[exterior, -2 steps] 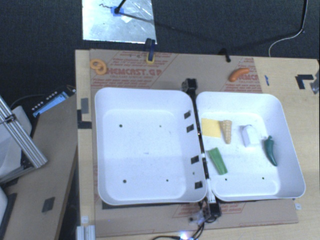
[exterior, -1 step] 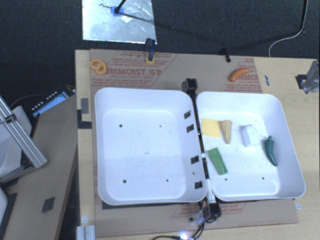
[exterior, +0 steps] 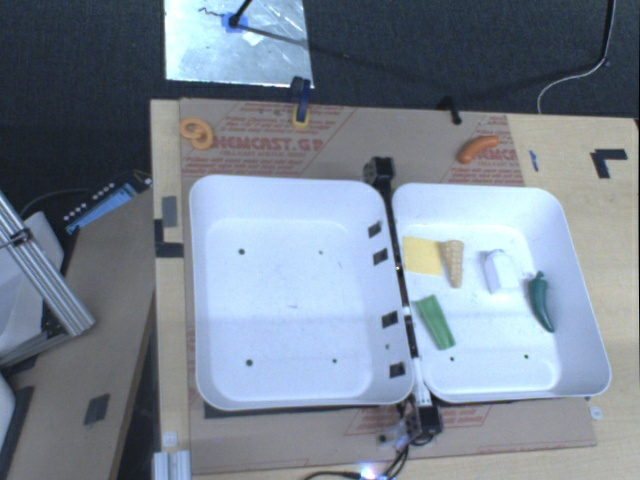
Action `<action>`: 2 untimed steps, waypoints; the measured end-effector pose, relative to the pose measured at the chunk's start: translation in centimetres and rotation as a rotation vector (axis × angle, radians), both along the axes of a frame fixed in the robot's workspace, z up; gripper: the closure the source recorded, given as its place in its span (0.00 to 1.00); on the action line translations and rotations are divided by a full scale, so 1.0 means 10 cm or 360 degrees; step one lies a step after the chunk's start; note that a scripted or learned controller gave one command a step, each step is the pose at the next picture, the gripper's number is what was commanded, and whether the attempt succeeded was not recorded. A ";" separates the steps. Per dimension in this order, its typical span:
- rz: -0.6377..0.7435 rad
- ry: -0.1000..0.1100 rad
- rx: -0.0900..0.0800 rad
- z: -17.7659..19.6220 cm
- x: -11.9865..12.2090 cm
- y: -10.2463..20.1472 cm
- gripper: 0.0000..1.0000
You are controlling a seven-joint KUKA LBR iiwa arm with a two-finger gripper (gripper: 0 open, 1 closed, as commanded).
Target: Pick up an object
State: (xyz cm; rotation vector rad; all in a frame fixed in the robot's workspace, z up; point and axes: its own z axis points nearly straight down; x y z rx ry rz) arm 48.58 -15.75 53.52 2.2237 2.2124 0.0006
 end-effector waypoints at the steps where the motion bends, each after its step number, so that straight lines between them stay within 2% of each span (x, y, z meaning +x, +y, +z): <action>1: 0.0014 0.0000 0.0003 0.00 0.01 0.13 1.00; 2: 0.0015 0.0000 0.0003 0.00 0.01 0.25 1.00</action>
